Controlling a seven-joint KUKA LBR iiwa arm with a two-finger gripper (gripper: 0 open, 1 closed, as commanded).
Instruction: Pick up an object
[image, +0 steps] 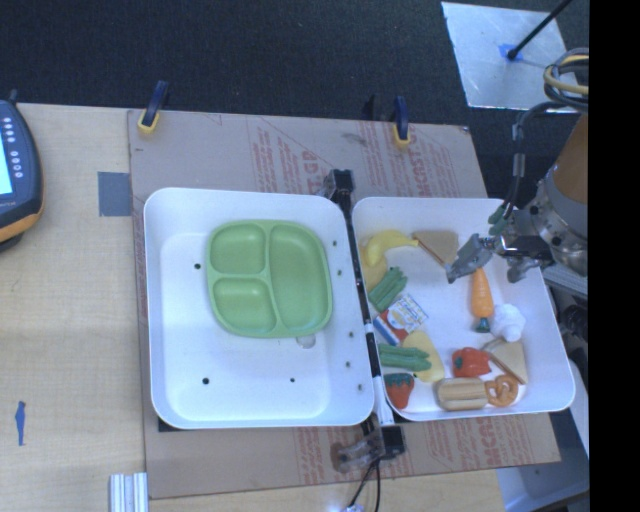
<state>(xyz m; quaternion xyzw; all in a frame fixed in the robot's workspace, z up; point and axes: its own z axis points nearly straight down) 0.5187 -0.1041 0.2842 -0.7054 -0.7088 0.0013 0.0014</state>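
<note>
My gripper (492, 266) hangs over the right-hand part of the right bin (556, 330), its fingers (464, 263) spread open with nothing between them. An orange carrot (481, 291) lies just below it, upper end under the gap between the fingers. Close by are a brown toast slice (437, 244), a yellow banana (384, 245) and a white lump (508, 320). Further forward lie a red pepper (469, 360), a sandwich wedge (509, 358), a hot dog (461, 393) and a pretzel (502, 390).
The left bin (175, 330) holds a green divided plate (270, 278). Green bean pods (388, 287), a small packet (405, 315) and a yellow cheese piece (421, 349) crowd the right bin's left side. A black divider (358, 290) runs between the bins. A handheld pendant (14, 165) sits far left.
</note>
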